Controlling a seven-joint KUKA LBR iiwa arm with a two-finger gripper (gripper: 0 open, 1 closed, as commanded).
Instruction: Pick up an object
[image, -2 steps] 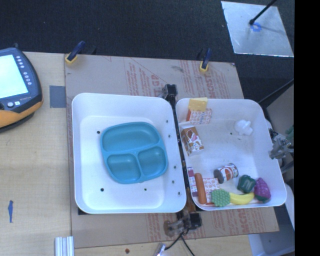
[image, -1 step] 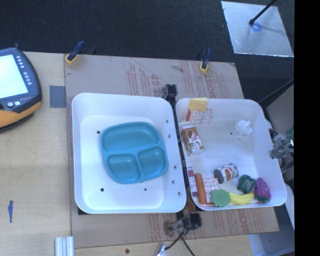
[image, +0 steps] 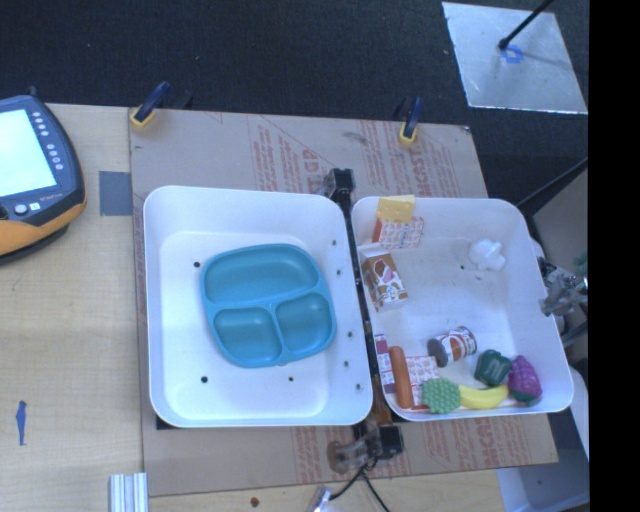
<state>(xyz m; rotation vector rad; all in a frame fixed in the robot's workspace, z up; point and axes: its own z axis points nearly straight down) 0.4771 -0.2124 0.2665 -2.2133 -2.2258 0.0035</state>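
White right bin (image: 450, 205) packed with candidates, mostly bunched toward 5 o'clock: hot dog (image: 400, 372), can (image: 456, 346), banana (image: 482, 397), green pepper (image: 492, 366), purple grapes (image: 524, 380), all touching or just beside each other; bad spot for a clean grab. Better bet, probably: small white piece (image: 487, 254) alone at 1 o'clock, or brown carton (image: 384, 280) at 9 o'clock, well apart from the pile. Gripper (image: 560, 293) just poking in at the bin's 3 o'clock rim; can't tell if open or closed, sorry. Come straight down over something isolated; stay off the bin walls; skip the blue tray (image: 267, 303) in the left bin (image: 160, 300), too wide and flat.
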